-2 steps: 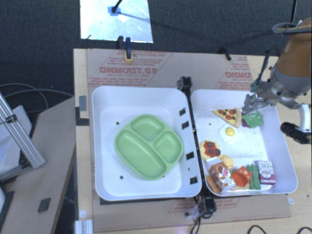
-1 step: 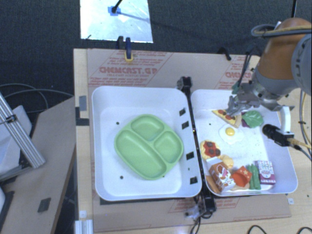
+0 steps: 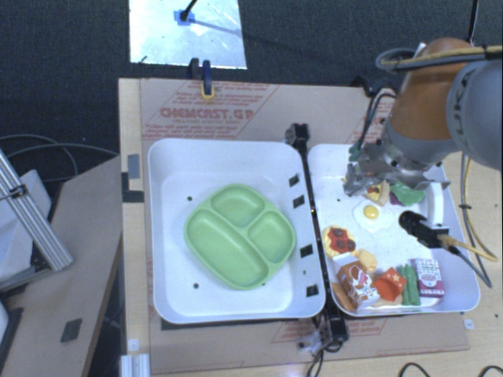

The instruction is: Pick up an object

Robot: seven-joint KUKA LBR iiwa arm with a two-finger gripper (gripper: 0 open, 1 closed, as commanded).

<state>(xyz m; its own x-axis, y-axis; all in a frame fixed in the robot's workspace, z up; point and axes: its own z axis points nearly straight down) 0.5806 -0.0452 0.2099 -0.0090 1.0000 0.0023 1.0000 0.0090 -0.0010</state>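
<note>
My gripper is low in the far part of the right bin, under the grey and orange arm. A yellow and red toy piece lies right beside it, and a green leafy piece sits just to the right, partly under the wrist. A fried egg toy lies just in front of the gripper. Whether anything sits inside the gripper is hidden by its body.
The left bin holds a green divided plate. At the right bin's near end lie a pizza slice, a cracker, a red-brown packet, a red pepper, a green vegetable and a red-white box.
</note>
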